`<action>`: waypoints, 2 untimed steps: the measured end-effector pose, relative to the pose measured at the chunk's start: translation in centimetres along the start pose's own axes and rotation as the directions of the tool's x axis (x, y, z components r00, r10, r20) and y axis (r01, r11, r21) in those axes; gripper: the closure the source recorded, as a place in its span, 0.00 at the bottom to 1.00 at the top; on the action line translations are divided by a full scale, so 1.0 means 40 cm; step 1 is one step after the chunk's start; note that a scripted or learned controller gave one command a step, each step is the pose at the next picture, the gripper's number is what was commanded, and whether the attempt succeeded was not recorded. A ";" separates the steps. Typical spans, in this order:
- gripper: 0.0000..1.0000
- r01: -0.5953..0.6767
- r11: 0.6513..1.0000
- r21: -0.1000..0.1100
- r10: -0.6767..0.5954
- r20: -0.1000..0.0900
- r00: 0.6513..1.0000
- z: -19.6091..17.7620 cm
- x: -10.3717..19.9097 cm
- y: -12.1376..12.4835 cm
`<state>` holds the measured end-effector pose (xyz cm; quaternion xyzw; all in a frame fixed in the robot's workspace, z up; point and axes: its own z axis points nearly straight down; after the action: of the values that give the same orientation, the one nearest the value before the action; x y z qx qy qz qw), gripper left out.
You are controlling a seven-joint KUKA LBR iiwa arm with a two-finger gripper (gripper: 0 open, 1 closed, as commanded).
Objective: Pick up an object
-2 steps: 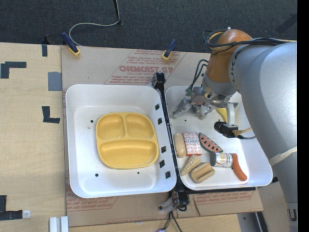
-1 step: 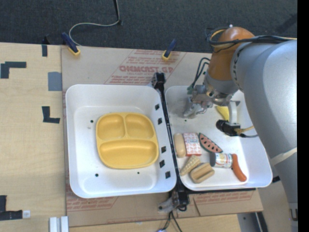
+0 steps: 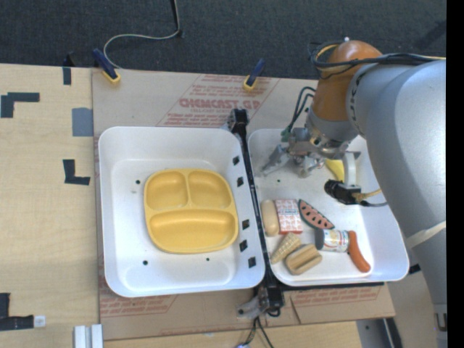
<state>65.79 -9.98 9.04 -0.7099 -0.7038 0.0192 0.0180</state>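
My gripper (image 3: 288, 165) hangs over the back of the right bin (image 3: 384, 227), below the orange band of the arm. Its metal fingers (image 3: 270, 162) are spread open with nothing between them. In front of it, in the same bin, lie a pale bread roll (image 3: 270, 217), a red and white packet (image 3: 289, 216), a watermelon slice (image 3: 316, 214), a corn cob (image 3: 285, 247), a hot dog bun (image 3: 303, 259), a small can (image 3: 333, 239) and a red sausage (image 3: 359, 252). A yellow banana (image 3: 335, 170) lies partly hidden behind the wrist.
The left bin (image 3: 116, 194) holds a yellow divided plate (image 3: 191, 210). A black divider (image 3: 246, 187) runs between the two bins. The grey arm covers the right bin's far right side. Cardboard lies under both bins.
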 end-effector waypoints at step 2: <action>0.00 0.001 1.000 -0.007 -0.002 -0.003 1.000 0.020 -0.002 0.006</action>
<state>65.98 -10.07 8.24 -0.7094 -0.7044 0.0156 0.0164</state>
